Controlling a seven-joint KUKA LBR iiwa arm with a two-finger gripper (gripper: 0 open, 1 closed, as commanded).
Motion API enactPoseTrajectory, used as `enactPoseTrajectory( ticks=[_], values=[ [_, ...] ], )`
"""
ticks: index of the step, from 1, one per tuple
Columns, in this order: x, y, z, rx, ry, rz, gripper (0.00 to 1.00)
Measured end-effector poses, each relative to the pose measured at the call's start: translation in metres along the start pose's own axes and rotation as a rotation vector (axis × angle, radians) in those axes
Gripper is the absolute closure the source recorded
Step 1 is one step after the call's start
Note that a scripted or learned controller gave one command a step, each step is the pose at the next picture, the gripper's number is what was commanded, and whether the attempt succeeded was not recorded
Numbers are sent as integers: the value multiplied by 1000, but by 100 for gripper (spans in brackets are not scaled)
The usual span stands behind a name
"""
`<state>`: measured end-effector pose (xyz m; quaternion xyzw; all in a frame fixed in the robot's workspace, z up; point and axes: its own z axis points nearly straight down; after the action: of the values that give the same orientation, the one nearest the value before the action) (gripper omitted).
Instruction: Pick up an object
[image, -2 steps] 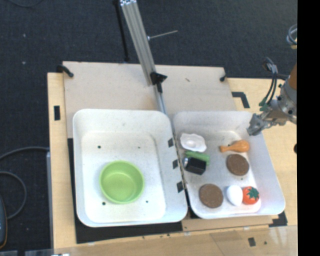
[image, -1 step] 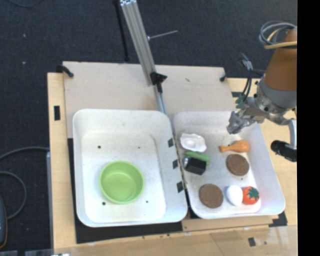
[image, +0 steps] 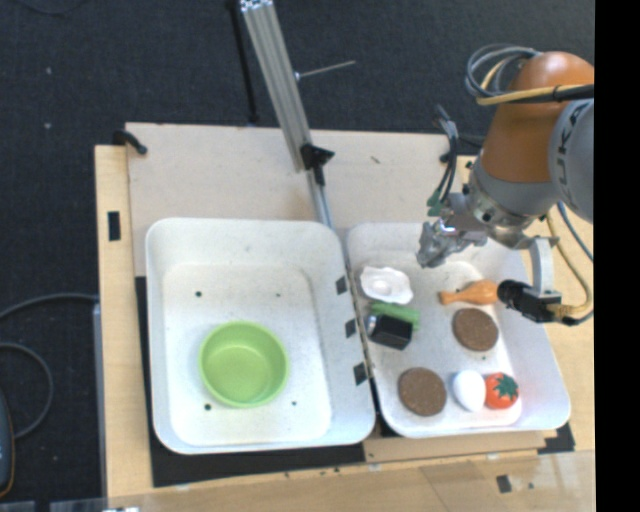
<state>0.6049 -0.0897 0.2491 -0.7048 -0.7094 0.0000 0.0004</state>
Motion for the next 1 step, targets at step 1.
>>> enactPoseTrajectory(
  ticks=[1],
  values=[
    [46,10,-7,-3,0,-1,100]
  ],
)
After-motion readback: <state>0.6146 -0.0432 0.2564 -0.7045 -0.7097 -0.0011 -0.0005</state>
